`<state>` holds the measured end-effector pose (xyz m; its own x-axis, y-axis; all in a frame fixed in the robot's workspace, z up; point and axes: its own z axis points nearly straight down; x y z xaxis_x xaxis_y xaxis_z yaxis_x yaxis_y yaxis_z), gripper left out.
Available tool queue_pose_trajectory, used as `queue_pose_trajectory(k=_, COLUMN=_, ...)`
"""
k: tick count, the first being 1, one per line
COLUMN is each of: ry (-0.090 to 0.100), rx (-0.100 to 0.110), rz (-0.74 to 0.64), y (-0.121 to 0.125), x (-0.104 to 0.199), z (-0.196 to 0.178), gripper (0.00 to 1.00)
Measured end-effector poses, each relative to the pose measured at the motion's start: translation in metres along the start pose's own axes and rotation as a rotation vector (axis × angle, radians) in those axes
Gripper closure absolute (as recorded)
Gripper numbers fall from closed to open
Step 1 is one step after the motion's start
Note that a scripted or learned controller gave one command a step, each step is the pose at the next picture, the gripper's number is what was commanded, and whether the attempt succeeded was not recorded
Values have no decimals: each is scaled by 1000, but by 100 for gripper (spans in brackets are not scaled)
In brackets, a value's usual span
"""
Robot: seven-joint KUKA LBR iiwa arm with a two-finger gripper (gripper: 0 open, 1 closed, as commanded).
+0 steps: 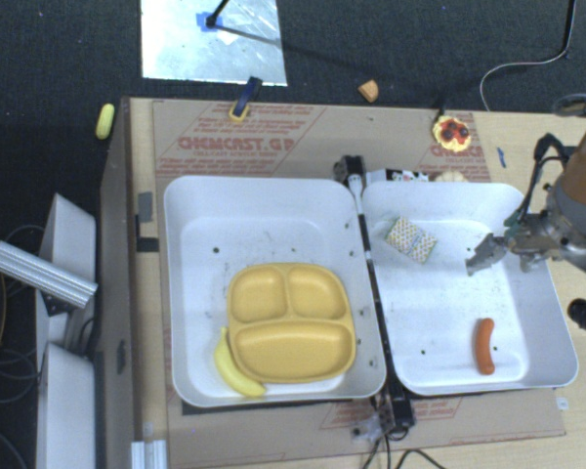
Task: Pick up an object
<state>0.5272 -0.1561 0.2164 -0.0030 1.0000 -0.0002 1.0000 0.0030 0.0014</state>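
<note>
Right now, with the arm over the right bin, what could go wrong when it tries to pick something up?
1. The tool hangs over bare floor of the right bin, between the patterned packet and the hot dog, so a straight drop would likely close on nothing.
2. The hot dog is round and narrow; it may roll out of a pinch.
3. The packet looks flat, leaving little to grip.

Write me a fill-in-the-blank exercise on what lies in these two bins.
1. The yellow divided plate lies in the ____ bin as the camera sees it.
2. The banana lies against the plate's ____ corner.
3. The sausage shares its bin with a small patterned ____.
4. The gripper hangs above the ____ bin.

Missing words: left; lower left; packet; right
</note>
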Motion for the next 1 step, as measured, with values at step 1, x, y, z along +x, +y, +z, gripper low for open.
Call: queue_pose_trajectory(k=1, ry=0, rx=2, rz=3, y=-39, x=-51, z=111, gripper=0)
